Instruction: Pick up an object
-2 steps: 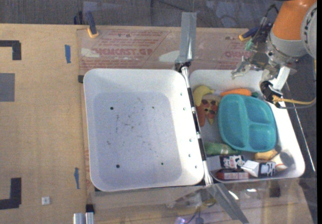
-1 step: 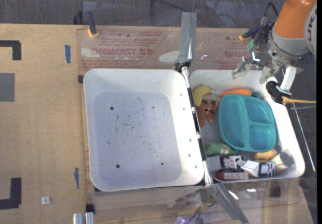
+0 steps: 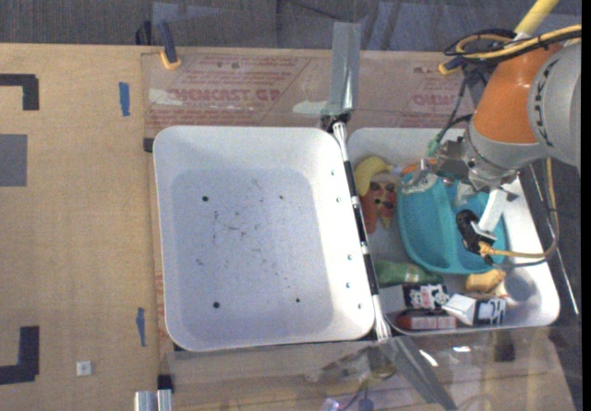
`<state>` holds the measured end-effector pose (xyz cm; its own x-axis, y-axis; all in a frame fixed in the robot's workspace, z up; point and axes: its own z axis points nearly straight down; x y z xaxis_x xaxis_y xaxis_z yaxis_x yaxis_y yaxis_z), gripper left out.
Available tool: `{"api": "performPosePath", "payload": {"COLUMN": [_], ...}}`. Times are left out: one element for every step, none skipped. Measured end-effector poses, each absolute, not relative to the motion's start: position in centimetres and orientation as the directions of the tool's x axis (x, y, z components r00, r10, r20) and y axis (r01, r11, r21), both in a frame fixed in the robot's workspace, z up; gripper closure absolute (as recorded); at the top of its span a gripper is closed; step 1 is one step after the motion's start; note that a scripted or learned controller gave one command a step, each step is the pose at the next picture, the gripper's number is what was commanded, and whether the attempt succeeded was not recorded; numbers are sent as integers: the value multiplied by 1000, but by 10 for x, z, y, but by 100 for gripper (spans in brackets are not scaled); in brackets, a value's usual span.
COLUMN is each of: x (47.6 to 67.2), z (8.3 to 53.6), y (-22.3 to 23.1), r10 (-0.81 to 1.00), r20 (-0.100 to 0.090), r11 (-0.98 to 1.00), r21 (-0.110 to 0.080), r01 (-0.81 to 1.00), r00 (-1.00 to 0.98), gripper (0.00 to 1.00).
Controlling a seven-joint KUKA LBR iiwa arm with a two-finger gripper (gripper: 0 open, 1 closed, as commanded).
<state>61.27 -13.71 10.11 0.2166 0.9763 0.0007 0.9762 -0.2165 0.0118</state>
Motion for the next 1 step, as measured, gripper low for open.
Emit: {"api": "performPosePath", "payload": {"x": [576], "z": [96], "y": [-145], "r10": [999], "r20": [-3], "r11": [-48], "r21": [28], "r01": [998], "r00": [48], "gripper": [0]}}
